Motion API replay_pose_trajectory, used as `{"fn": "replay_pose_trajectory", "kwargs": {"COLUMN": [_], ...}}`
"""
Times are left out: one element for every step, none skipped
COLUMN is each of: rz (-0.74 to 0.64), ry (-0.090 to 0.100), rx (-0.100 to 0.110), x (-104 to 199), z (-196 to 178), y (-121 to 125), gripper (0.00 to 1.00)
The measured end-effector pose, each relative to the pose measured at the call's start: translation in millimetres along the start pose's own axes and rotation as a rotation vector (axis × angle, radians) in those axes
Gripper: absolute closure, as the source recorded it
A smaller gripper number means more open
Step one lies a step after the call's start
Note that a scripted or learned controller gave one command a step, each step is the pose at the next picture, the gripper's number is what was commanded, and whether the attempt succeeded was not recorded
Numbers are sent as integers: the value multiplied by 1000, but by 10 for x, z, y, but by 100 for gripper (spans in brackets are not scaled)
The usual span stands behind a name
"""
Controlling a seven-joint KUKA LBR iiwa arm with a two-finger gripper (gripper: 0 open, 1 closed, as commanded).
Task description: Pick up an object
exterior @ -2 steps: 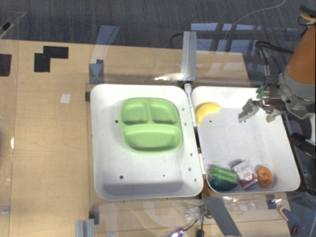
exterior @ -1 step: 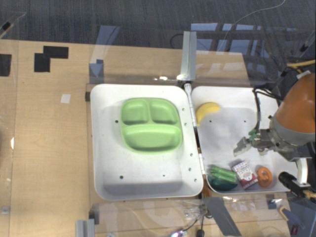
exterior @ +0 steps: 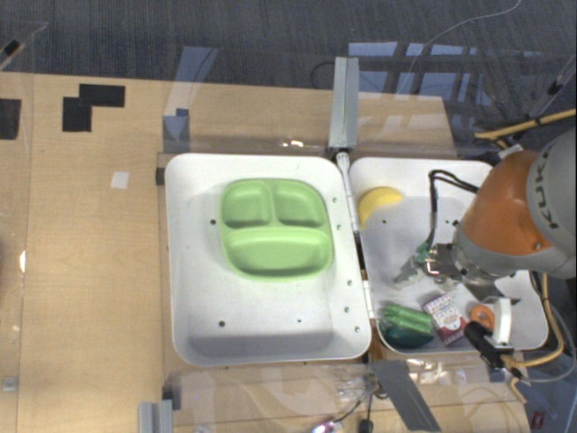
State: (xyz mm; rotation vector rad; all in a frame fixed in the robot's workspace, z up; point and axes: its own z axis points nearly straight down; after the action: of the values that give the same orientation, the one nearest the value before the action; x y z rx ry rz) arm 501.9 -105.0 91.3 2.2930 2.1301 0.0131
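The arm's gripper [exterior: 424, 264] hangs low in the right bin [exterior: 397, 233], near a green bottle [exterior: 407, 319]; whether the jaws are clenched cannot be told.

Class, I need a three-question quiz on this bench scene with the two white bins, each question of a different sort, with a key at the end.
1. True or false: the green divided plate lies in the left bin.
2. Which thing sits at the far corner of the right bin, next to the divider? A) a red mug B) a yellow object C) a blue sponge
3. Fill in: the arm's band above the wrist is coloured ____.

Key: 1 true; 2 B; 3 orange. The gripper hangs over the right bin, above the green object and the small packet near its front edge.
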Motion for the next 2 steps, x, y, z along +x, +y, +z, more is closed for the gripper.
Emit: {"fn": "replay_pose_trajectory", "kwargs": {"rz": [-89, 35], "ry": [-2, 1], "rx": [0, 10], "x": [-726, -892], "z": [29, -462], "y": [1049, 393], "gripper": [0, 0]}}
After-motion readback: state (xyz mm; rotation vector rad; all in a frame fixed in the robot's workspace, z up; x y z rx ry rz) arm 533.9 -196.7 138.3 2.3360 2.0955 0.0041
